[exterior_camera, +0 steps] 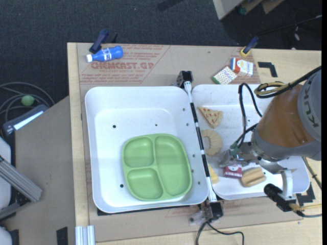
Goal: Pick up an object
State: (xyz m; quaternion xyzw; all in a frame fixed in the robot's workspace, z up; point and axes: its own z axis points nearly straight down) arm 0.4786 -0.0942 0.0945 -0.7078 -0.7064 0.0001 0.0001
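Note:
The right bin holds several toy foods. A pizza slice lies near its far left. Below it is a round tan biscuit. Near the front lie a small red packet, a tan bread roll and a yellow piece by the left wall. My gripper is low in this bin, just above the red packet and right of the biscuit. The arm's orange band rises behind it and hides the bin's right side.
The left bin holds a green divided plate. On the bench behind the bins lie a blue bottle and two small boxes. Black cables trail over the right bin.

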